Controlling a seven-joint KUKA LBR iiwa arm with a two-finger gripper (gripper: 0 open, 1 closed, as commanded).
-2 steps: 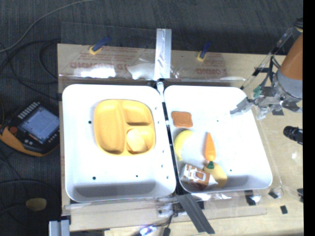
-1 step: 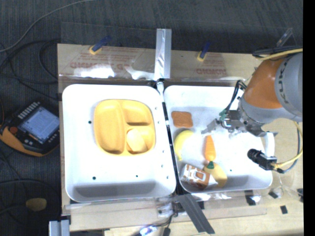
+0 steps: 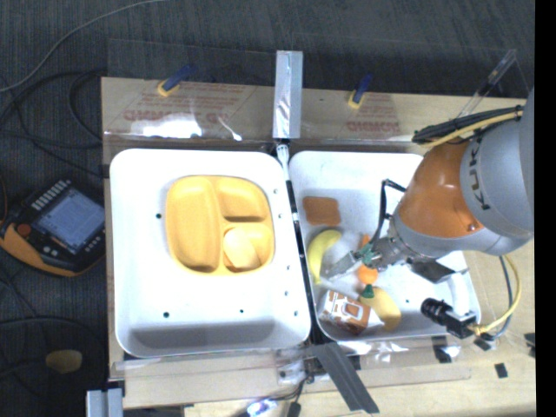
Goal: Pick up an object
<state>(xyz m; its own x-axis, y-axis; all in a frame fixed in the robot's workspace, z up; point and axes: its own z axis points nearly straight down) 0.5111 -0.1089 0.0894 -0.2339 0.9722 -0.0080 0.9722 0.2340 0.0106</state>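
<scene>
My gripper (image 3: 363, 259) hangs low over the middle of the right bin (image 3: 434, 168), below the orange wrist band. A small orange piece (image 3: 368, 274) lies right under it, touching or nearly touching it. To the gripper's left lies a yellow banana-like fruit (image 3: 321, 248). A brown flat slab (image 3: 321, 209) sits further back on the left. At the bin's front edge rest a brown and white carton (image 3: 345, 313) and a yellow rounded fruit (image 3: 387, 309). The arm hides part of the bin's right side.
The left bin (image 3: 139, 259) holds a yellow divided tray (image 3: 217, 222). A raised divider (image 3: 295, 250) separates the two bins. A handheld pendant (image 3: 54, 226) lies off the bench at the left.
</scene>
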